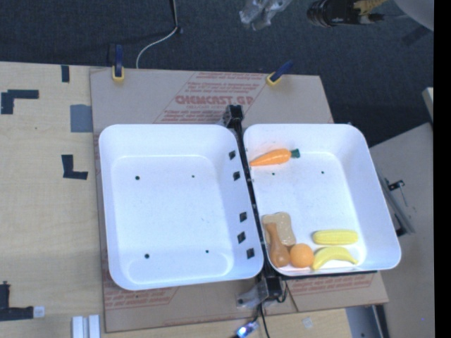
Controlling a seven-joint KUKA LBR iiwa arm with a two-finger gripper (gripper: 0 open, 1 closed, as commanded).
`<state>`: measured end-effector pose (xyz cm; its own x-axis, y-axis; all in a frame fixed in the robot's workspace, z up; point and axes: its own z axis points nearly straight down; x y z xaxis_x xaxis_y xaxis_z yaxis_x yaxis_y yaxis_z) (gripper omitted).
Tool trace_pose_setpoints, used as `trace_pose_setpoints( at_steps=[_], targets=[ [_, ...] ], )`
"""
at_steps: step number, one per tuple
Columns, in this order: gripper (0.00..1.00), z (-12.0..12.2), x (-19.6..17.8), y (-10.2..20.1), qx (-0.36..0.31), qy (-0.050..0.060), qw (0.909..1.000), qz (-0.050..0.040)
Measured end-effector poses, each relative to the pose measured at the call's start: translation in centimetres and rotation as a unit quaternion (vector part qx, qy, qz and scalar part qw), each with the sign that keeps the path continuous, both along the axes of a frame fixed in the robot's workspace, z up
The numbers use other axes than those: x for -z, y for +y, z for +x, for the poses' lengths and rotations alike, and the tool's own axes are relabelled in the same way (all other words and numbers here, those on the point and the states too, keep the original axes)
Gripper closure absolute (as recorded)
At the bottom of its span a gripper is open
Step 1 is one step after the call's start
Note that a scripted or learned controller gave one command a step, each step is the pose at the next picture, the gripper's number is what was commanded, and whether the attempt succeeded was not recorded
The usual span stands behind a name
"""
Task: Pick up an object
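The right bin holds several toy foods. An orange carrot lies near its far left corner. Along the near edge sit a tan bread piece, a brown piece, an orange ball, a yellow corn cob and a banana. My gripper hangs high beyond the far edge of the bench, over the dark floor, well away from both bins and blurred. Nothing visible hangs from it.
The left bin stands beside the right one on a cardboard sheet held by two clamps. A white cable runs across the floor at the back. The arm's body reaches in at the top right.
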<state>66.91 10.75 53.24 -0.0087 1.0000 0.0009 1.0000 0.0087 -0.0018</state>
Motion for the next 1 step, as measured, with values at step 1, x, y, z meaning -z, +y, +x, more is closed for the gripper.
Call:
trace_pose_setpoints(
  at_steps=[1],
  targets=[
    [1.0,-0.24,-0.13,11.8,-0.002,0.0,1.0,0.0011]
  ],
)
